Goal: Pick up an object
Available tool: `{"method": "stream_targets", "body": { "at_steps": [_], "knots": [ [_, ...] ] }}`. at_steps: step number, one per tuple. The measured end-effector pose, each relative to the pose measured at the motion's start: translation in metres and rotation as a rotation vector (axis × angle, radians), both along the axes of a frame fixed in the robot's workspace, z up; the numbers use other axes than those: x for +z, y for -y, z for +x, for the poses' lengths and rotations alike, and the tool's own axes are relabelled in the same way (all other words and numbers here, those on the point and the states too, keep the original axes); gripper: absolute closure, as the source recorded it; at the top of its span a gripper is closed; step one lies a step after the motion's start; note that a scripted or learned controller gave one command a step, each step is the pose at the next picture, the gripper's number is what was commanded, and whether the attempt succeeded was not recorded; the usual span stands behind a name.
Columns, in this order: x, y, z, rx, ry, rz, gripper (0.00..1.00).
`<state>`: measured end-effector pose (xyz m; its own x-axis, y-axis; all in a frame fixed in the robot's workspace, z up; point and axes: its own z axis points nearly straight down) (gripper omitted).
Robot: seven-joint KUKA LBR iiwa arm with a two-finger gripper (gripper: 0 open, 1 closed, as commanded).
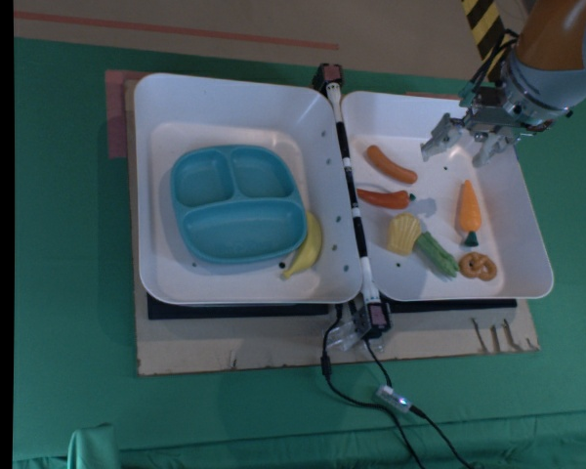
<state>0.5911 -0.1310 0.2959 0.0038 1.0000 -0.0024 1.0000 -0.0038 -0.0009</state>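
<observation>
My gripper hangs open over the far part of the right bin, with nothing between its fingers. Below it in that bin lie an orange sausage, a red chili pepper, an orange carrot, a yellow shell-shaped piece, a green vegetable and a brown pretzel. The carrot is the closest to the gripper, a little nearer the camera. In the left bin a yellow banana lies against a blue divided plate.
A black-and-white divider bar runs between the two bins. Cables trail from its near end across the green cloth. Cardboard lies under the bins. A yellow-black striped marking shows at the far right.
</observation>
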Motion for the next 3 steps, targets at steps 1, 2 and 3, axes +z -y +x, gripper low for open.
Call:
{"method": "stream_targets", "body": {
  "at_steps": [1,2,3],
  "knots": [
    [-0.084,0.0,-0.021,0.001,0.007,0.001,0.0],
    [-0.11,-0.015,-0.073,-0.001,0.011,-0.001,0.0],
    [-0.112,-0.028,-0.081,-0.003,0.024,-0.008,0.0]
  ]
}}
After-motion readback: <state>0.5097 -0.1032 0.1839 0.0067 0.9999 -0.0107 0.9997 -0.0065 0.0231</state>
